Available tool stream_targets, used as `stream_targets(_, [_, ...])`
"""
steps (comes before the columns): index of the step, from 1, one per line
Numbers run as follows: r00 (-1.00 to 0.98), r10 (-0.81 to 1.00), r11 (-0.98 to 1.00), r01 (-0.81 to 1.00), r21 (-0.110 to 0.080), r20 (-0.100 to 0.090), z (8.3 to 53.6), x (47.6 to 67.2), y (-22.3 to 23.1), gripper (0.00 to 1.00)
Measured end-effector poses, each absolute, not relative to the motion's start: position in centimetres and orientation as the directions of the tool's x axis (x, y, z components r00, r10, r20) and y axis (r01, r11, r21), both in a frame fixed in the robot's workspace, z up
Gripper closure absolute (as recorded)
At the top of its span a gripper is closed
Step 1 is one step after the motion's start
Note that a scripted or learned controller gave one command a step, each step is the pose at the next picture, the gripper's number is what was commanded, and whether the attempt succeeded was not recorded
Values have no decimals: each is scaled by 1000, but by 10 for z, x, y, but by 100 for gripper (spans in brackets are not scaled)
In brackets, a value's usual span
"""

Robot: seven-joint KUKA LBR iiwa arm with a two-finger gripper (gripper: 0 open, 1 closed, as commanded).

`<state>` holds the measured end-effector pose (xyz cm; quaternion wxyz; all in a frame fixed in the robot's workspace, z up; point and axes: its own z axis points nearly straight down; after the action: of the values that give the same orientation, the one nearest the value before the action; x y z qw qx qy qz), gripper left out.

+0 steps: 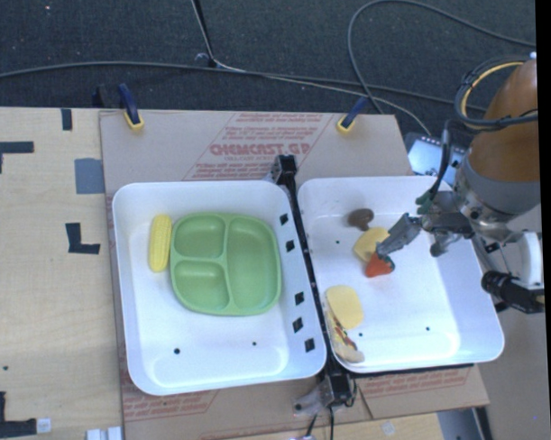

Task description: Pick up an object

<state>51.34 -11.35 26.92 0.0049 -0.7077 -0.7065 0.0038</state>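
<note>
- Camera view showed the gripper point(391, 245) low inside the right bin point(460, 339), its dark finger slanting down to the left and ending at a small red piece point(379, 267) that lay just beside a yellow wedge point(368, 244).
- Whether the jaws were apart or together could not be told: from this slant only one dark finger was distinct, and nothing was visibly between two fingers.
- The step in hand looked like the reach onto a target, with no lift made; the red piece sat on the bin floor, touching or nearly touching the fingertip.
- Other candidates in that bin were a brown lump point(360, 218) just above the yellow wedge, a pale yellow slice point(344, 305) nearer the front, and a tan item point(346, 345) against the left wall.
- The next move probably called for straddling the red piece, closing on it, then rising straight up; the yellow wedge sat so close that a finger might nudge it or catch both.
- The left bin point(140, 355) held a green divided plate point(226, 263) and a yellow corn cob point(159, 243) just beside the plate's left rim, well apart from the arm.
- Both bins rested on a brown cardboard sheet point(255, 139) fixed with clamps point(127, 109) at its far edge, on a light wooden bench point(44, 304) marked with dark tape.
- Beyond the bench lay dark carpet point(278, 34) crossed by loose cables point(207, 56).
</note>
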Motion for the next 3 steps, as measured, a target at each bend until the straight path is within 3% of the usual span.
stream_targets(1, [-2, 1000, 2, 1000, -1, 0, 275, 515, -113, 0])
stream_targets(3, [0, 1000, 0, 1000, -8, 1, 154, 501, -121, 0])
